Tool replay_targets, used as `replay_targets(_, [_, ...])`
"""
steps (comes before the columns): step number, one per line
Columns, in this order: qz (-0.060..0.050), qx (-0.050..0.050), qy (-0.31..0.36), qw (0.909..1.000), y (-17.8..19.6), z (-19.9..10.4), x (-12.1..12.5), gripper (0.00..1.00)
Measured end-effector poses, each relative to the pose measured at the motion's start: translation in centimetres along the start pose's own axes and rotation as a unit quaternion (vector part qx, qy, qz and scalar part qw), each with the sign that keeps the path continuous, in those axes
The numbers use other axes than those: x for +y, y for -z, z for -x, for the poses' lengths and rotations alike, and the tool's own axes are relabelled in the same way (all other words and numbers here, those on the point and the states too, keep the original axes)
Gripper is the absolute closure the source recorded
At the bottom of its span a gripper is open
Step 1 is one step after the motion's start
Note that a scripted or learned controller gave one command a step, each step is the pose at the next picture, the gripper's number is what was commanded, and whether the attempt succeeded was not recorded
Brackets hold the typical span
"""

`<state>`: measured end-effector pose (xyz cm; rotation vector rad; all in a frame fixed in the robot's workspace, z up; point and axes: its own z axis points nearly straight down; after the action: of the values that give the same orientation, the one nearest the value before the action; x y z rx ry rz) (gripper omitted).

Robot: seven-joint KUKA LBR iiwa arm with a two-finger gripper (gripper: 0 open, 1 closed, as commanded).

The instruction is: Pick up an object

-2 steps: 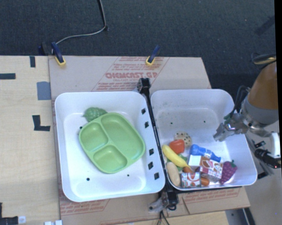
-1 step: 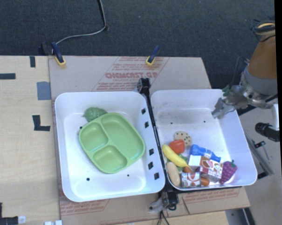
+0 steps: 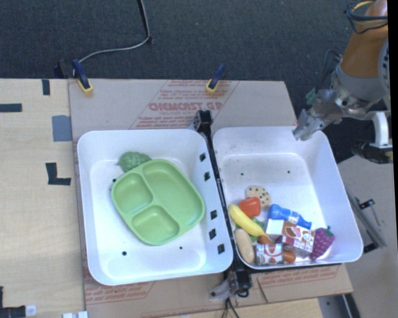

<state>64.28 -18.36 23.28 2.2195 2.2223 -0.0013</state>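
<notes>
While the grey two-finger pincer (image 3: 303,132) hangs over the far right corner of the right-hand shallow white plastic bin (image 3: 298,162), grip state not discernible, the candidate items lie heaped at that bin's near edge: yellow toy banana (image 3: 246,220), purple toy grape bunch (image 3: 322,241), small blue-and-white carton (image 3: 285,216). Risk, by judgement: tight clutter may deflect a grasp or snag neighbours.

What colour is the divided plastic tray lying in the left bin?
Light green: the divided plastic tray shows best in the camera view, looking down from above.
</notes>
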Motion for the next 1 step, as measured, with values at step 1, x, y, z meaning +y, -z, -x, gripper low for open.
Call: replay_targets(1, [0.001,0.0,-0.001,1.0,2.73,4.03,2.56,1.0])
